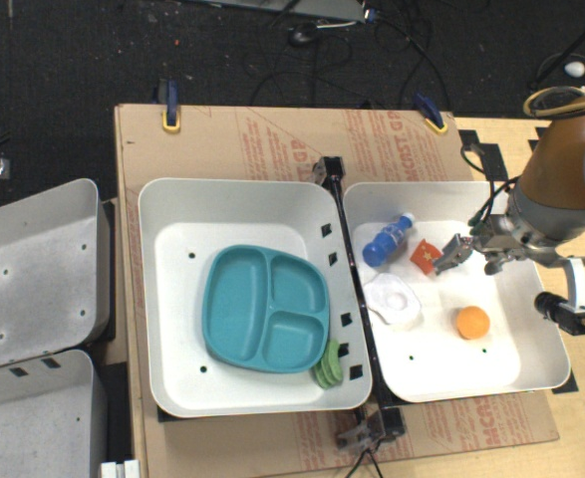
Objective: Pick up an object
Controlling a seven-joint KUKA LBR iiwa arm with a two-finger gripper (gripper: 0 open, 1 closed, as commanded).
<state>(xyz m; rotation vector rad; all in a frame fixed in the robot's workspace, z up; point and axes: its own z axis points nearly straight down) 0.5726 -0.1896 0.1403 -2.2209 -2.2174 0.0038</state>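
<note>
Your nearest target is the red block point(426, 257), lying in the right bin point(531, 366) near its upper left, just beside the blue bottle point(385, 240), which lies on its side with its cap pointing up and right. The gripper point(461, 250) hangs just to the right of the block, and you can see its fingers spread apart with nothing between them. The first risk is that the block sits outside the jaws, not between them: if the fingers close where they are, they likely close on air, or catch one edge and flick the block toward the bottle. A push from the right would drive the block against the bottle, and the bottle, being round, could roll and carry the block out of line. Below them lies a white lid point(393, 300), flat and pale against the bin floor, so you may find it hard to catch an edge on. The orange ball point(472, 323) sits lower, well apart from the rest, and looks the easiest to reach, but it will roll away if a finger touches it off centre. Watch also the bin wall and the black divider point(349, 267) between the bins, which stand near the bottle and leave little room on that side. In the left bin point(172, 366) you have a teal tray point(266, 309) with a green thing point(328, 364) at its lower right corner, far from the arm.
</note>
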